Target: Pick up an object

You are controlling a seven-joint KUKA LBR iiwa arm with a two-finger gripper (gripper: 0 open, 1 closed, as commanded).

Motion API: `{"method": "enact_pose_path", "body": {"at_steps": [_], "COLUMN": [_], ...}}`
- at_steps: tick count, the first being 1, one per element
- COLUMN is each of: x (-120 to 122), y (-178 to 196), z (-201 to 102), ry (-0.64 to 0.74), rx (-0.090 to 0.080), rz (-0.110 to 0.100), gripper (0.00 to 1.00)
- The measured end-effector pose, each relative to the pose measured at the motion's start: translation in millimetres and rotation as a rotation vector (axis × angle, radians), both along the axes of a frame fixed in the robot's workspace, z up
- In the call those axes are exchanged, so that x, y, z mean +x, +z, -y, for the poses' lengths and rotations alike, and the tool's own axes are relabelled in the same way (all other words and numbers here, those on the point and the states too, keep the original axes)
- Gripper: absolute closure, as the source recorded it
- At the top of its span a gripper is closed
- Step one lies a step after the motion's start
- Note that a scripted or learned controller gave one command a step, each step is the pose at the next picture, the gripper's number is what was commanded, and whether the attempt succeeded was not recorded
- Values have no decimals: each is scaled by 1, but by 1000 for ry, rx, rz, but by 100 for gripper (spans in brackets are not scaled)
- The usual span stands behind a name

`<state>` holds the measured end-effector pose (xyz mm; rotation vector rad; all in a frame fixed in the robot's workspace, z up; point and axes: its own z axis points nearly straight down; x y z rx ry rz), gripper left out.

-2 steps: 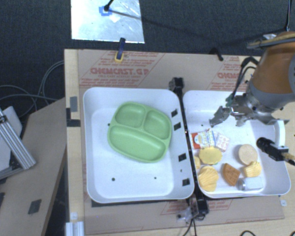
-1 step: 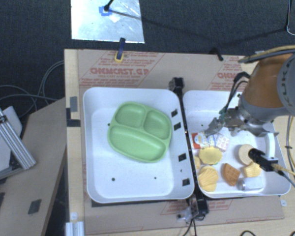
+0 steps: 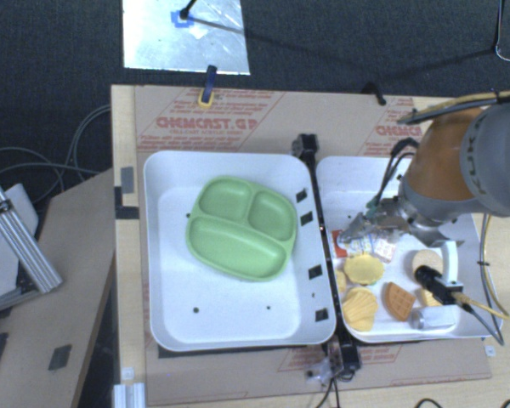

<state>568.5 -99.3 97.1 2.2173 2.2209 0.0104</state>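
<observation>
Grey arm [image 3: 472,164] bent low over right bin [image 3: 348,172], gripper [image 3: 357,228] above packet [image 3: 370,246], finger spread unreadable

Grey rounded arm [image 3: 493,155] w/ wide orange band above wrist. Black cables looped along wrist, yellowish cable across top. Metallic grey gripper [image 3: 363,225] assy at tip.

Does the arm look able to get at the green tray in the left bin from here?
Probably yes: the green tray lies alone and uncovered in the left bin, and the end effector is over the adjacent right bin.
</observation>
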Motion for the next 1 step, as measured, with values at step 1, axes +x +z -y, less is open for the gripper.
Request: {"method": "enact_pose_path", "body": {"at_steps": [1], "x": [4], "y": [16], "z": [0], "ry": [1], "rx": [-1], "rz": [14], "gripper": [100]}}
